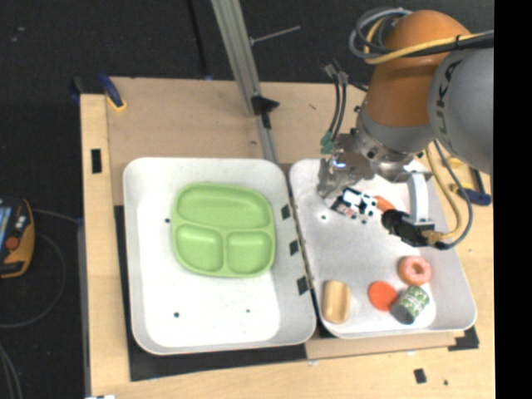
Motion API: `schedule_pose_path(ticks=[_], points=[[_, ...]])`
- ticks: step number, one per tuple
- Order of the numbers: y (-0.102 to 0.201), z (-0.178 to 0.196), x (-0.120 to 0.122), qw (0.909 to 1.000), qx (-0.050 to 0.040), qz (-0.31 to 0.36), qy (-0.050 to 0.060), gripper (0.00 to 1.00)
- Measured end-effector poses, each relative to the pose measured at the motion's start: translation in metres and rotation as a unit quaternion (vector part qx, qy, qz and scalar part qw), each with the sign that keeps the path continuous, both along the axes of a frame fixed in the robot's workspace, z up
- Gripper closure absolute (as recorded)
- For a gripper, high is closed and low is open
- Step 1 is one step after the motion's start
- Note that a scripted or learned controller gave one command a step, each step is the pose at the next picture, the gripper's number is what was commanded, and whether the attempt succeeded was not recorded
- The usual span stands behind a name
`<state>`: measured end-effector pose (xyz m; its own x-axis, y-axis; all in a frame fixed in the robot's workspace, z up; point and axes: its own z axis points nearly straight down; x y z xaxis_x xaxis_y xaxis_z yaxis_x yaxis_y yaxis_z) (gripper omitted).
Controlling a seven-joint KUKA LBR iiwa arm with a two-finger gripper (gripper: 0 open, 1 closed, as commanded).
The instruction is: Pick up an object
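Note:
My gripper [332, 173] hangs low over the far left corner of the right bin [349, 248], under the orange wrist band. Just to its right, a small black-and-white patterned thing [355, 204] lies on the bin floor, with a bit of orange [385, 204] beside it. Whether the gripper touches it I cannot tell. Along the bin's near edge lie a tan cylinder [335, 300], a flat orange-red piece [381, 293], a pink doughnut [414, 269] and a small green-grey can [411, 304].
The left bin [150, 306] holds a green divided plate [223, 228]. A grey metal post [241, 65] slants up from between the bins at the back. The wooden bench [166, 115] surrounds both bins.

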<state>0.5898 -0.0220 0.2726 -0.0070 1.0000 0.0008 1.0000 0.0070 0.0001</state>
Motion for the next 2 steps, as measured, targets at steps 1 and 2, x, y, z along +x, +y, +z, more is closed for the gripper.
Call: schedule_pose_path(ticks=[1,2], points=[[0.047,-0.016,0.005,1.0000,-0.0005,-0.001,0.000,1.00],[0.090,-0.027,0.004,1.0000,-0.0006,-0.001,0.001,1.00]])
